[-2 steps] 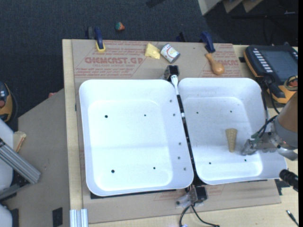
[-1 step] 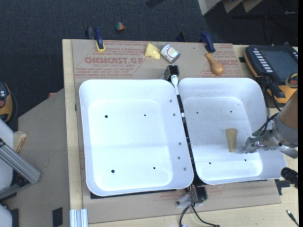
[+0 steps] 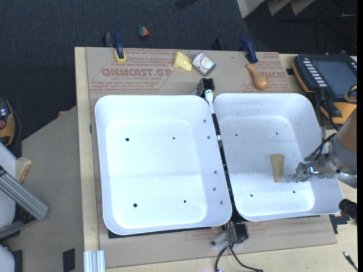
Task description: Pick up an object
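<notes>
Camera view, looking down at a slant: shows two shallow white bins side by side on the bench. Finds in the right bin (image 3: 249,103) a small tan cone (image 3: 277,167), lying on the bin floor toward the right-hand half, narrow end nearer the front rim. Finds no loose object in the left bin (image 3: 113,109). Places the gripper (image 3: 305,171) low inside the right bin, just beside the cone on its right and apart from it, with the grey arm (image 3: 346,152) reaching in behind. Cannot tell whether the gripper is spread or pressed together, being too small and cluttered with cable. Holds nothing, as far as can be seen: cone on the floor, clear of the tool. Notes a yellow wedge (image 3: 182,61) and a wooden pear-shaped piece (image 3: 258,79) on the board behind the bins, well apart from the arm.

Judged as the approach step, before any grasp. Calls next for a short shift leftward to straddle the cone, then closing across its narrow width and lifting straight up. Risks nudging the cone sideways, since likely to roll.
</notes>
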Controlling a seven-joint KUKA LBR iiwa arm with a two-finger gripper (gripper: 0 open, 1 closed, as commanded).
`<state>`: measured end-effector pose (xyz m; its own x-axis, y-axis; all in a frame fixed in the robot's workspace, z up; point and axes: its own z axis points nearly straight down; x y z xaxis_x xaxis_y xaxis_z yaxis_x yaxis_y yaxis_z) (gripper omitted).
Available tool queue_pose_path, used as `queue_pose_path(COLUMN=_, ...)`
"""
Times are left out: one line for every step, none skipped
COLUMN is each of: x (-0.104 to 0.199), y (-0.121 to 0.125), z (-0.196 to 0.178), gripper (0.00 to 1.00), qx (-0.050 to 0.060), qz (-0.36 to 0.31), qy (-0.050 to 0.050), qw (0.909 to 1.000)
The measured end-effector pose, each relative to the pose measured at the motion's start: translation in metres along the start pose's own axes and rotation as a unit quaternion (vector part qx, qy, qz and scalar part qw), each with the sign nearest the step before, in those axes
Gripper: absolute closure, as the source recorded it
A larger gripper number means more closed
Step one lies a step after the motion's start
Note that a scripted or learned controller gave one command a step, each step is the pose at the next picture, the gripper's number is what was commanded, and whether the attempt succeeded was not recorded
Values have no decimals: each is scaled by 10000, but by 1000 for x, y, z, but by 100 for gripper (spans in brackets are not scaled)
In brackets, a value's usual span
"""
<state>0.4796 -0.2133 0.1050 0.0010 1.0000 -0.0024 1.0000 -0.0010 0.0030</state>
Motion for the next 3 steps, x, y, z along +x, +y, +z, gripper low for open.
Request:
queue_pose_path(x=0, y=0, z=-10, gripper=100, qx=-11, qz=2, qy=-7, qw=10000)
queue_pose_path(x=0, y=1, z=-20, gripper=100, qx=-20, qz=3, qy=-15, qw=10000)
queue_pose_path(x=0, y=1, z=-30, gripper=100, qx=-31, qz=3, qy=-23, qw=10000)
